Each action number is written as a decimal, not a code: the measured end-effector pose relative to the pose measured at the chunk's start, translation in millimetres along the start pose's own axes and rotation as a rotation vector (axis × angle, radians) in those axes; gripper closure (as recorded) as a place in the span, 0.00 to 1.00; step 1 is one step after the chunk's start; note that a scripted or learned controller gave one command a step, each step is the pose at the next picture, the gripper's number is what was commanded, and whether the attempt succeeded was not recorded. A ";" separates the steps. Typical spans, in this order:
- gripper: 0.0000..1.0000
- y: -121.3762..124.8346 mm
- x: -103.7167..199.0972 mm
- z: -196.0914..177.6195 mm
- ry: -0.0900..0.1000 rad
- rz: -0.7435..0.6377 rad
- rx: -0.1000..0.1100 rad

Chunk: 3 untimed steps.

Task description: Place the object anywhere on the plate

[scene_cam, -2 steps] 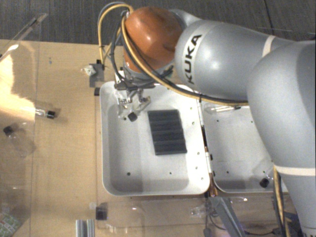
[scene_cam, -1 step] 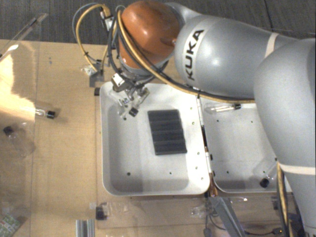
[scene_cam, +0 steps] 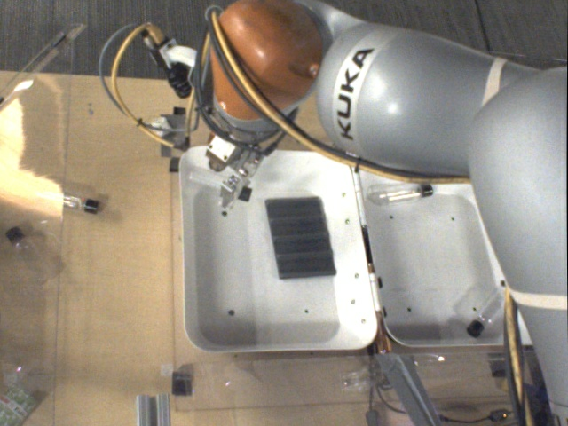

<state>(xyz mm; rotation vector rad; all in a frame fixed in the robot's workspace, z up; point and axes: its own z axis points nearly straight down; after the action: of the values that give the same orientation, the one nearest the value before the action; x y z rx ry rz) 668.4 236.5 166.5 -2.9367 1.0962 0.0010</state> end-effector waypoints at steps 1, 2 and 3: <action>1.00 2.8 3.2 47.4 0.001 -0.058 -0.002; 1.00 -0.4 0.4 -55.1 0.002 -0.458 0.001; 0.00 -0.2 0.6 -54.7 0.002 -0.457 0.001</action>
<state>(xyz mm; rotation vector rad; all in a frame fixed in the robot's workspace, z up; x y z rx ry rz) 668.9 235.9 221.1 -3.1088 0.4022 -0.0047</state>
